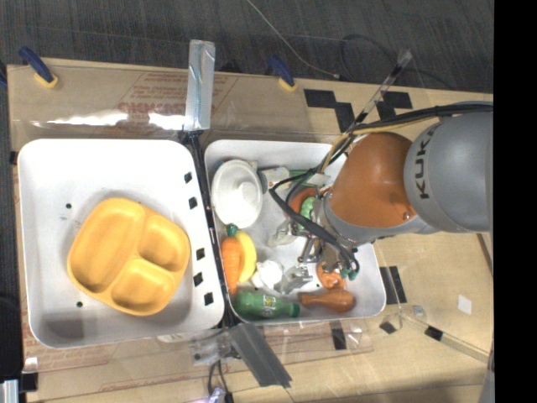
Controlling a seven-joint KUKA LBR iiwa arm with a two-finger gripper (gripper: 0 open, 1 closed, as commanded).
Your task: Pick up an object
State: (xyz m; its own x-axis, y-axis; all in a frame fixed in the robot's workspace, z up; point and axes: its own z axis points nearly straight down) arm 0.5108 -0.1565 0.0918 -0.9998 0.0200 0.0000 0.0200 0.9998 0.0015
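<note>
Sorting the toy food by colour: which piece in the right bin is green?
The green bottle, lying on its side along the bin's near edge; the carrot beside it is orange.

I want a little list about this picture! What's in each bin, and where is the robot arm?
left bin: yellow divided plate
right bin: white bowl, toy carrot, banana, green bottle, brown toy, other small things hard to tell
arm: reaches from the right, over the right bin
gripper: low among the toys; nothing seen held
</note>
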